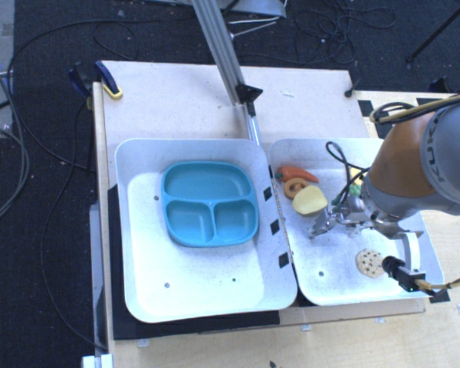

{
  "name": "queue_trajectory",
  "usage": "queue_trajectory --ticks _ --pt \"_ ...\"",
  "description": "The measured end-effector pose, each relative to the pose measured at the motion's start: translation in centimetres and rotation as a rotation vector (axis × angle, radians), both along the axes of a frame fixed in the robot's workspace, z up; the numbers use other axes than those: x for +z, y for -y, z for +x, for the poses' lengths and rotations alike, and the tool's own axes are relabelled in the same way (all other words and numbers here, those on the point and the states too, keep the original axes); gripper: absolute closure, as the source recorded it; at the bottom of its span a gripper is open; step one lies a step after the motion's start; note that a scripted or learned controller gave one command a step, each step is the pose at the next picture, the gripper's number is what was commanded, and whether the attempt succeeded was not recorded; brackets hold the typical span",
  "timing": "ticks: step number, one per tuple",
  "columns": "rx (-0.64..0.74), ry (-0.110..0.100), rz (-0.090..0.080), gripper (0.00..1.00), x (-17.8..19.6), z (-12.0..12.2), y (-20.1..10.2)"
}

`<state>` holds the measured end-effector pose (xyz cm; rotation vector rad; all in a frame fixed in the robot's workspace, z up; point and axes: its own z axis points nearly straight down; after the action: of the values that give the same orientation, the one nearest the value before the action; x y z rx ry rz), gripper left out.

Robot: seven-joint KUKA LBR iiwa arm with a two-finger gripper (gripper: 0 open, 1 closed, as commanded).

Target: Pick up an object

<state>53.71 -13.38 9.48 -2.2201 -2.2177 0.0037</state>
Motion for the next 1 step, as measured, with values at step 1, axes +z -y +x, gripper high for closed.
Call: queue_trajectory --ticks 1 --pt "-0.002 0.004 -0.001 1.00 1.30 0.09 0.04"
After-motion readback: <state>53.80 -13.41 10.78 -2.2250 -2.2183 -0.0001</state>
